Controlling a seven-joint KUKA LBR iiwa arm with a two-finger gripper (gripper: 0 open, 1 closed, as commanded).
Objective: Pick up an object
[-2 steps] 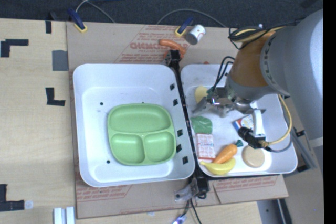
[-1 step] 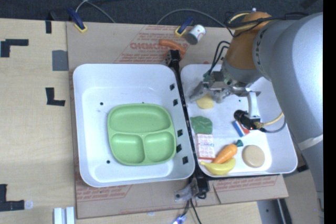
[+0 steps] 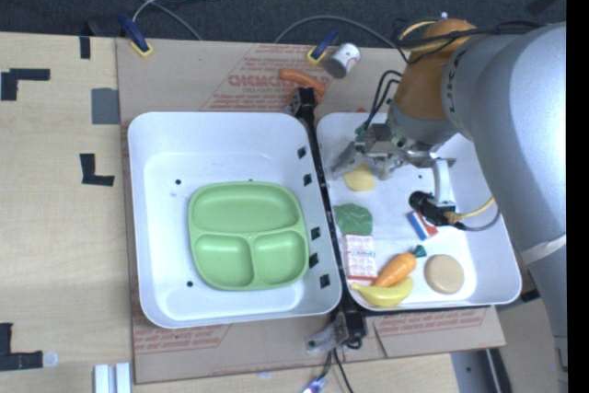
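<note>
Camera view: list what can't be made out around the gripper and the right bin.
- Gripper: in the camera view the wrist hides the fingers, so whether they are open or shut is unclear.
- Pale yellow object: partly under the gripper; contact can't be judged.
- Right bin: its far right side is covered by the grey arm.
- Small printed packet: print too small to read.

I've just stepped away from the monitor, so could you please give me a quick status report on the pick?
Gripper low in right bin, over pale yellow object; grasp unconfirmed. Green leaf, carrot, banana close by. Green tray alone in left bin.
</note>
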